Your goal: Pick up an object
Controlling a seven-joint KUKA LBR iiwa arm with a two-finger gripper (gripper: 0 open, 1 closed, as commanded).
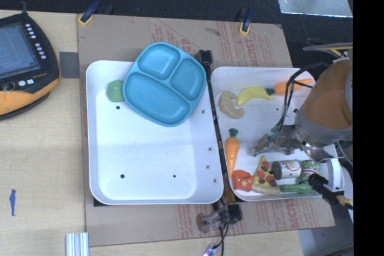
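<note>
Closest up is the arm's smooth orange-banded wrist, with the metal gripper (267, 144) low over the right bin (255, 74). Can't tell how wide its fingers are or if they've got anything. Toy food surrounds it: tapered carrot (231, 150), curved banana (253, 95), pizza wedge (261, 172). A glossy blue divided plate (165, 84) overlaps the left bin (150, 156), beside a round green ball (115, 90).

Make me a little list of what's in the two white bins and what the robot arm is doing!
left bin: blue divided plate lying over its top edge, green ball peeking out beside the plate
right bin: banana, carrot, tomato, pizza slice, can, green bean
arm: reaches over the right bin from the right
pincer: low over the right bin's middle, nothing seen held
</note>
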